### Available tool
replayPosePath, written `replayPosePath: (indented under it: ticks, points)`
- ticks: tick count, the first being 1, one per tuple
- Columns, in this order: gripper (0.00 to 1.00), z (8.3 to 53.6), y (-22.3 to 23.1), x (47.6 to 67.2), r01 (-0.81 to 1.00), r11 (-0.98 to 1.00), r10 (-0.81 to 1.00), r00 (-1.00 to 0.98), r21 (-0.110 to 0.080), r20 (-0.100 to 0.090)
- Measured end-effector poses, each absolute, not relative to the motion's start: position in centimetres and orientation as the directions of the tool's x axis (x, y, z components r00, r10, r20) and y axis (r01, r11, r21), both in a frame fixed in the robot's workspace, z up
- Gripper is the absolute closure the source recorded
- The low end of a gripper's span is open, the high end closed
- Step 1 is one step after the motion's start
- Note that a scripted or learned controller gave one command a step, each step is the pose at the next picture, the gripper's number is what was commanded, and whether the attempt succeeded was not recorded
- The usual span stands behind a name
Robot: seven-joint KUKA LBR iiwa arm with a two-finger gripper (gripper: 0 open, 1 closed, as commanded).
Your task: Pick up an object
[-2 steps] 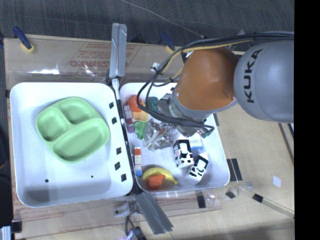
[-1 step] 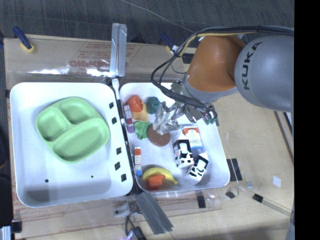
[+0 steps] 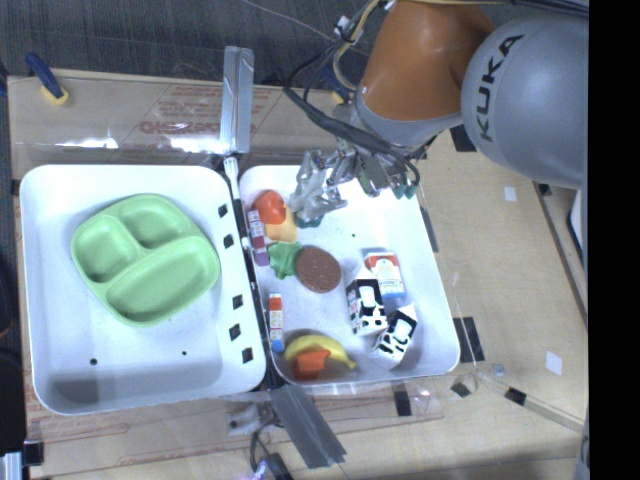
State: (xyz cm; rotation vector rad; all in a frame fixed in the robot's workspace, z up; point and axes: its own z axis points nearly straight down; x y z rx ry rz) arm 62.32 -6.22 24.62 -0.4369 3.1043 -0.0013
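Your arm fills the upper right of the frame and covers the top right corner of the right bin; its elbow is cut off at the frame edge. The gripper hangs over the upper part of that bin, but its metal fingers blur together against the white floor, so you cannot tell from this view whether they are spread or pressed together, and nothing is seen between them. Just left of the fingertips lies a red and yellow toy, tight against the dividing wall. Below it you have a green piece touching a brown disc. Two cartons with black and white patches sit at centre right, their print too small to read. A banana lies on the lower rim with a red item half hidden under it. Open floor remains only near the right wall. The left bin carries one green divided plate, with room on all sides.
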Motion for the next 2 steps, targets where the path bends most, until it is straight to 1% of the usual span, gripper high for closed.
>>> replayPosePath:
  ticks: [1, 2]
  points:
    - [1.0, 22.1, -9.9, 63.4, -0.663, 0.749, -0.663, -0.749, -0.002, -0.003]
    - [1.0, 17.9, -21.1, 62.5, -0.727, 0.687, -0.727, -0.687, -0.001, 0.0]
